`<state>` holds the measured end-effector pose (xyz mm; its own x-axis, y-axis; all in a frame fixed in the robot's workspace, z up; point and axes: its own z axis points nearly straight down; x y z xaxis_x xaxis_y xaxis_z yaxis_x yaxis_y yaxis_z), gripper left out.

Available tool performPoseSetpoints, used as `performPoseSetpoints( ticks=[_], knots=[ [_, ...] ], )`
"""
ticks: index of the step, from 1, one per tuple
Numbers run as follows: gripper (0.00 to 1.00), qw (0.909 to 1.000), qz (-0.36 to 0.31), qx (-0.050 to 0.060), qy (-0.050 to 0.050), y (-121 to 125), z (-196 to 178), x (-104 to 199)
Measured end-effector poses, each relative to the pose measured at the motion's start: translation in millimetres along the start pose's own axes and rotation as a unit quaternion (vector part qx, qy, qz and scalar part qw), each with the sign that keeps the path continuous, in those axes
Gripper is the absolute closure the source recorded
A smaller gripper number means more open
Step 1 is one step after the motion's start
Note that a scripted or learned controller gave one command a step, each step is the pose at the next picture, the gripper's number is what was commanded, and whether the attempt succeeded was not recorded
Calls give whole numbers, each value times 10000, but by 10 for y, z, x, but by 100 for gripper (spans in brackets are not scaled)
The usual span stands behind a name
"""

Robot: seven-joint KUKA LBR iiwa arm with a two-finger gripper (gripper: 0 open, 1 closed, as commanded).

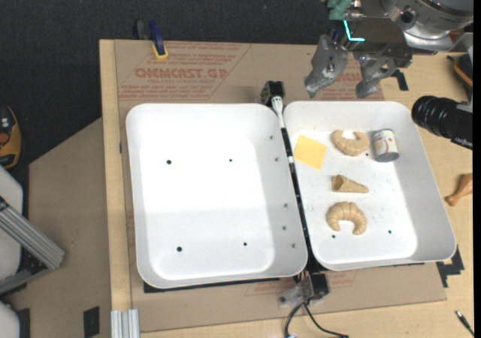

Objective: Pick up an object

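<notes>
Hanging open and empty by the right bin, the gripper should pinch the front croissant mid-body; likely light, stiff

Gripper — aloft, fingers apart

White bin at view's left, second bin beside it, printed cardboard beneath, blue-yellow clamp

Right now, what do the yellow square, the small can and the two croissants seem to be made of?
The yellow square looks like matte plastic or foam: flat, even colour. The small can seems metal or plastic with a printed label, faintly glossy. The far croissant and near croissant look moulded plastic, matte tan with smooth ridges; possibly rubber.
</notes>
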<state>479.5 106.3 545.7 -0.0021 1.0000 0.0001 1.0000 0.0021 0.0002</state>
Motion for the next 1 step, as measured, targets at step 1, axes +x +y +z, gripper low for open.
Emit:
performPoseSetpoints(
  ticks=[1],
  knots=[
    [0,10000,-19,85,-23,233,1513,676]
  ],
)
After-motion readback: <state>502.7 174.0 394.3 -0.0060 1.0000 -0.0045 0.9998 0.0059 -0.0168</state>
